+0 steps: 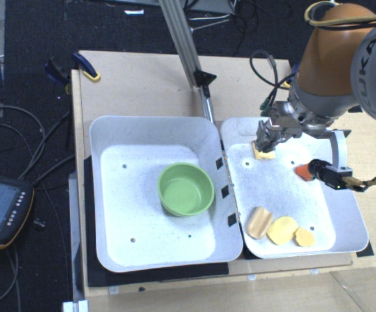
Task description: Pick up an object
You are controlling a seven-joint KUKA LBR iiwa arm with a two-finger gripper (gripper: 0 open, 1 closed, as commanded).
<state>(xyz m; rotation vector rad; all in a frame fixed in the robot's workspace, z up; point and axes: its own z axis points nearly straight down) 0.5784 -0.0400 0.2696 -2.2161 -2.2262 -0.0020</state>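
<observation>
- Right now the gripper (265,142) sits low over the far-left corner of the right bin (343,223), directly above a small yellow piece (263,153) that peeks out beneath it.
- The relation that counts: the piece lies straight under the fingertips, a shade toward the near side — so the coming move looks like a plain vertical one, not a sideways reach.
- Whether the piece is truly between the fingers I cannot tell; they are dark and bunched against the wrist, and their spacing is hidden, so I would not call it a hold.
- The piece rests on the bin floor close to the left wall, near the corner — little room on that side for a finger to slip in.
- Its long axis is hard to read; what shows is a short, blocky edge running roughly across the view.
- Other candidates lie well apart from the gripper: a red thing (302,171) near the bin's middle right, and three pale yellow foods (280,228) clustered at the near edge.
- The left bin (110,174) holds a green bowl (186,188), upright, well away on the other side of the divide.
- My judgement: the yellow piece is the target, and the risk is a graze against the bin wall or a nudge that slides it off.
</observation>
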